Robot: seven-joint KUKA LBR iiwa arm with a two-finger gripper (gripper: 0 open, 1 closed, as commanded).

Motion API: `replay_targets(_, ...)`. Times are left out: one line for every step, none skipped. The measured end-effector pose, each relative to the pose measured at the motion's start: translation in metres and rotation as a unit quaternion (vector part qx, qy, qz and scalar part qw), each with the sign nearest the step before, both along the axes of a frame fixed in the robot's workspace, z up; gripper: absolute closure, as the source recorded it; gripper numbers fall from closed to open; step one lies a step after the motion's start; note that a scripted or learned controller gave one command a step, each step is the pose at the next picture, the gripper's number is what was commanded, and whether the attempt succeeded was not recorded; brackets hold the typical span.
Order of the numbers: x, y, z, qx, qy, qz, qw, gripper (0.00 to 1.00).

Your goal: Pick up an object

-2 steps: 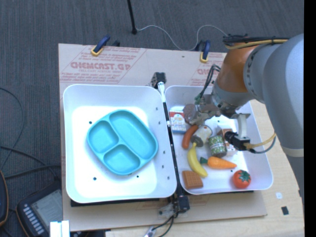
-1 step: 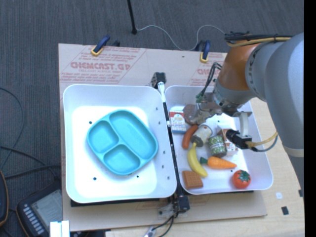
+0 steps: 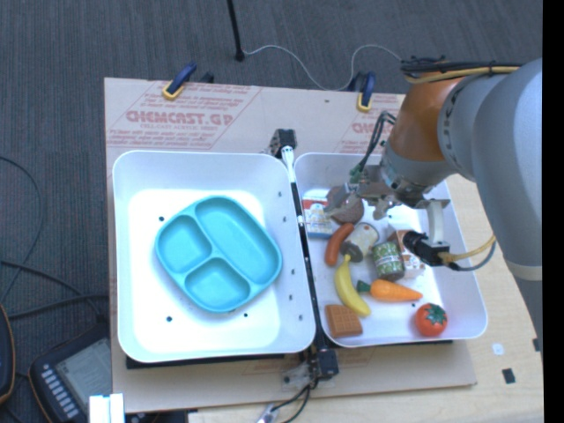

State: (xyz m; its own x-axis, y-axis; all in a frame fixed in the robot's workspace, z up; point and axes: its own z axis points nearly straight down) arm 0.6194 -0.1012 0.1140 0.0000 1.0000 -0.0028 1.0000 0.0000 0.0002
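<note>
The gripper [image 3: 374,203], its grip state impossible to judge, hangs over the right bin [image 3: 471,320] on a cardboard-topped bench [image 3: 220,122] above grey carpet. Just below it lie a banana [image 3: 349,291], carrot [image 3: 394,291] and tomato [image 3: 431,320]; a blue divided plate [image 3: 218,252] fills the left bin [image 3: 128,236]

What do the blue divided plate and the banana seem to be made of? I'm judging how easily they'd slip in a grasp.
The blue divided plate looks like moulded plastic: uniform colour, smooth rounded rims, soft sheen. The banana looks like a plastic toy: even yellow, slightly glossy. Neither is certain from above.
</note>
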Motion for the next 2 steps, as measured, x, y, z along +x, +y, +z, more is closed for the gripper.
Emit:
replay_targets(-0.029,0.007,-0.022,-0.0003,-0.012,-0.001,0.9999,0.0)
replay_targets(-0.028,0.009,-0.009,0.0024,-0.012,0.0,0.9999,1.0)
